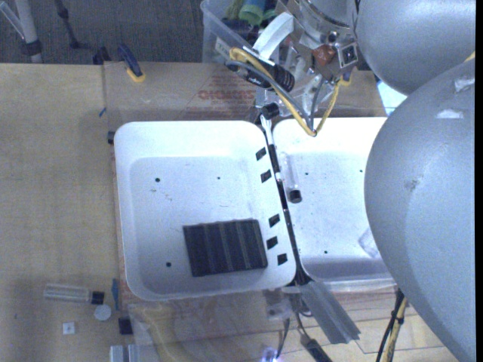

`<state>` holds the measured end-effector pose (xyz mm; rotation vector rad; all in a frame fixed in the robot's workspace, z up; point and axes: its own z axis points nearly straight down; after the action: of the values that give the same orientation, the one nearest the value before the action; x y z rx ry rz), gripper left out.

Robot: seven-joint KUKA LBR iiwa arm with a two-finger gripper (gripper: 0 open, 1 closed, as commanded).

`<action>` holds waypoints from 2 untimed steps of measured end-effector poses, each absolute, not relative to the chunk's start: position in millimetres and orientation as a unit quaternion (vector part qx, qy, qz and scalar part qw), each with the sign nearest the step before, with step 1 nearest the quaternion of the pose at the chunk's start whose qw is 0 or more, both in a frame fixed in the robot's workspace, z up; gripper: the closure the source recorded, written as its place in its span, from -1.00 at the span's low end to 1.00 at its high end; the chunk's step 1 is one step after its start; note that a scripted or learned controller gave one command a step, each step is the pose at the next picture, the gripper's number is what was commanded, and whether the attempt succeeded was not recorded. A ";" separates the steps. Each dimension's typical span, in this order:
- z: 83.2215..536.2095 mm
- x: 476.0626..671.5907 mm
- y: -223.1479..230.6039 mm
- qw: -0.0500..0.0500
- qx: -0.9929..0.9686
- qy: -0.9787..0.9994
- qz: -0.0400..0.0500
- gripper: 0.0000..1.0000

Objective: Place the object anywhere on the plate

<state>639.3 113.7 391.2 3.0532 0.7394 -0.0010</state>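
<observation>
Plate (225,247), dark and ribbed, flat in near part of left bin (143,157). End effector (273,111) above far end of bin divider; opening impossible to tell.

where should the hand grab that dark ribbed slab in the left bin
Likely from straight above, fingers across the short width of the dark ribbed slab. It lies flat on the left bin floor, slightly turned, with open floor along both long edges, so fingers should fit there.

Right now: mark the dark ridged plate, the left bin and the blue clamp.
plate (225,247), camera view, middle of its ridged top
left bin (189,133), camera view, far rim
blue clamp (131,62), camera view, its handle on the bench
</observation>
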 end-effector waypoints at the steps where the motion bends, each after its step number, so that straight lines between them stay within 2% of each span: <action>1: 415.8 634.1 153.2 0.001 0.995 0.099 0.002 1.00; 2: 415.9 634.0 153.3 0.001 0.995 0.099 0.002 -1.00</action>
<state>634.0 153.3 415.9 3.1243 0.3104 0.0050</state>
